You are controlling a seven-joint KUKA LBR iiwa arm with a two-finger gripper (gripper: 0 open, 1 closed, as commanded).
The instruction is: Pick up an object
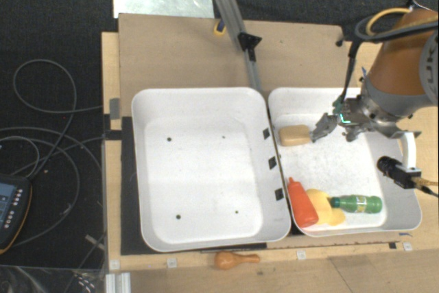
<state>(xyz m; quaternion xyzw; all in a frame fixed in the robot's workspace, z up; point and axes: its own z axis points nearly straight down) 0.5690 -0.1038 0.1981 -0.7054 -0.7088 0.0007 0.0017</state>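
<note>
Four objects lie in the right bin [398, 216]. A tan block [294, 135] rests near its left wall at the back. Along the front lie a red-orange bottle [302, 202], a yellow piece [325, 206] and a green bottle [357, 203], close together. My gripper [335, 130] hangs over the back of this bin, just right of the tan block. Its fingers are spread open with nothing between them; the left fingertip [320, 128] is close to the block's right end.
The left bin [147, 168] sits beside the right one, sharing a middle wall. A small wooden pear-shaped object [236, 259] lies on the bench in front of the bins. A grey pole [230, 7] slants across the back.
</note>
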